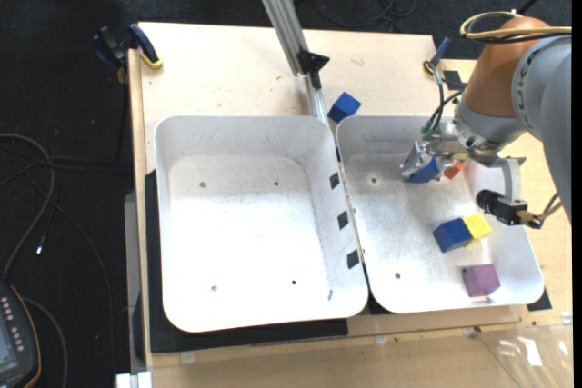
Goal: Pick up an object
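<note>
Left white bin [182, 141] on wooden bench [227, 68] | aluminium rail [273, 0] slanting from top to the bins' join | blue-yellow clamp [136, 45] at bench's far-left corner | black cables [55, 186] on dark floor

No legible text, label, brand, number or sign is present. The two white bins [245, 223] carry only scattered dark specks. The dark tabs [344, 218] along the seam between the bins bear no readable marks. The device with buttons [16, 341] at the lower left corner is too small and blurred to read.
</note>
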Robot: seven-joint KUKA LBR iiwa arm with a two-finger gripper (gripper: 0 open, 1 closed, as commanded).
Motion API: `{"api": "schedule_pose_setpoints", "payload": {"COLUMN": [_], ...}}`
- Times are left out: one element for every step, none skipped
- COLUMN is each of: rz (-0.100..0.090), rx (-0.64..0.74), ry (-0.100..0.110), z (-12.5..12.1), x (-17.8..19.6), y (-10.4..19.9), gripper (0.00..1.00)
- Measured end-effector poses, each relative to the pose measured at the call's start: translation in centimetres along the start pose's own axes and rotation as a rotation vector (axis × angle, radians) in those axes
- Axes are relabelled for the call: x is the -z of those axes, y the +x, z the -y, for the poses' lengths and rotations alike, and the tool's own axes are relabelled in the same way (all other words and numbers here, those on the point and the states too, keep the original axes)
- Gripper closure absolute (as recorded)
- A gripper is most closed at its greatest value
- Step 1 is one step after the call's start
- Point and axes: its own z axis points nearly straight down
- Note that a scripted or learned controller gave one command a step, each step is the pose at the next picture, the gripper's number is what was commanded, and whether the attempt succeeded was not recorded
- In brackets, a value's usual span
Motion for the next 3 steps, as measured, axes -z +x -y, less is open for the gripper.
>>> {"api": "schedule_pose_setpoints", "payload": {"rz": [-0.004, -0.005, -0.003], "rx": [0.004, 0.005, 0.002], "ry": [-0.005, 0.005, -0.009], "z": [2.6, 5.6, -2.8], "x": [9.5, 8.9, 16.2], "y": [8.2, 16.3, 20.1], "gripper": [1.0, 1.0, 1.0]}}
